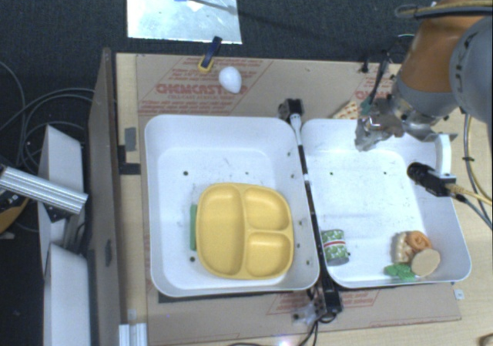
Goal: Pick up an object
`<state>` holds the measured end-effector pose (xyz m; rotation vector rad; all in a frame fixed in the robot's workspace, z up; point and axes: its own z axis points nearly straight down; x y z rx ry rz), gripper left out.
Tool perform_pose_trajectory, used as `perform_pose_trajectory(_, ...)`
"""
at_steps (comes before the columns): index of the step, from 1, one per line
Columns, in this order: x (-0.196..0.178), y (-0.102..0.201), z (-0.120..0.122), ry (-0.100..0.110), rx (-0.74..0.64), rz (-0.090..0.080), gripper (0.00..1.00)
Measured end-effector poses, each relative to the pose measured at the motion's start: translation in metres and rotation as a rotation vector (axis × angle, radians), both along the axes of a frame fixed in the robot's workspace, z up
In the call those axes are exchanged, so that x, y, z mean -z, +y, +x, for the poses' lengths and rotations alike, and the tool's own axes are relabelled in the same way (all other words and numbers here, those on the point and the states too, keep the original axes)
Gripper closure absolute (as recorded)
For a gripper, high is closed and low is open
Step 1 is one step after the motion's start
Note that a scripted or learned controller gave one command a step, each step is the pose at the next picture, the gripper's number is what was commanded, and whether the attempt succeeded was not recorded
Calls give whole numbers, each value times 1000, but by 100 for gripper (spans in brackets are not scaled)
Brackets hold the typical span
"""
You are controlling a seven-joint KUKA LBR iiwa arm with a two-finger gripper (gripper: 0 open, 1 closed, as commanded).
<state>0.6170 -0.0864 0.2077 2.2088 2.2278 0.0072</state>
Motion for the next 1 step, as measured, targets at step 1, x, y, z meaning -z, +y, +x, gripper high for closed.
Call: perform_pose_trajectory(1,-11,0,1,-3,-4,0,100)
